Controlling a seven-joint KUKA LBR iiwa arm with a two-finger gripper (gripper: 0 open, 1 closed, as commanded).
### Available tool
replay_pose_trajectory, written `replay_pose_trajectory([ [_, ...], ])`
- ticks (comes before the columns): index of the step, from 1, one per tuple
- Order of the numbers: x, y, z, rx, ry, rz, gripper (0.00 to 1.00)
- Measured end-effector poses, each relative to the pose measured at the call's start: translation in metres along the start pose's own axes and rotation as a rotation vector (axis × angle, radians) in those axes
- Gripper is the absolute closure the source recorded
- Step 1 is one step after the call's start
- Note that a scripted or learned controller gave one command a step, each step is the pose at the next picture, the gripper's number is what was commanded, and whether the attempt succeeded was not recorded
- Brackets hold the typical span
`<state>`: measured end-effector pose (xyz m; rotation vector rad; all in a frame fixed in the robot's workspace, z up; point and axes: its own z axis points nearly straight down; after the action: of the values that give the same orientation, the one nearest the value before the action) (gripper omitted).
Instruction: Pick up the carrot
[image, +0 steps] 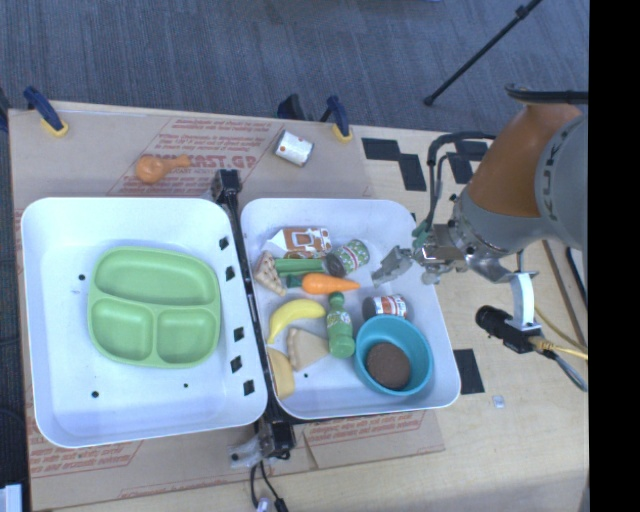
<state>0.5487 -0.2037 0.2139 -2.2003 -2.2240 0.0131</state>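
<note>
From my station I see the right white bin (425, 225) crowded with toys, my gripper (400, 264) hanging over its right side, how far open I cannot tell, holding nothing, and the carrot (327, 284) lying mid-bin left of it, above the banana (291, 316).

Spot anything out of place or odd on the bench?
Two items lie outside the bins on the cardboard: an orange toy beyond the left bin, and a small white can tipped on its side beyond the right bin.
</note>
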Motion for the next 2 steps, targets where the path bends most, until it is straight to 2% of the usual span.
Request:
replay_pose_trajectory([
  [1,0.007,0.062,0.105,-0.02,-0.009,0.013,0.0],
  [2,0.037,0.041,0.113,-0.027,-0.012,0.183,0.0],
])
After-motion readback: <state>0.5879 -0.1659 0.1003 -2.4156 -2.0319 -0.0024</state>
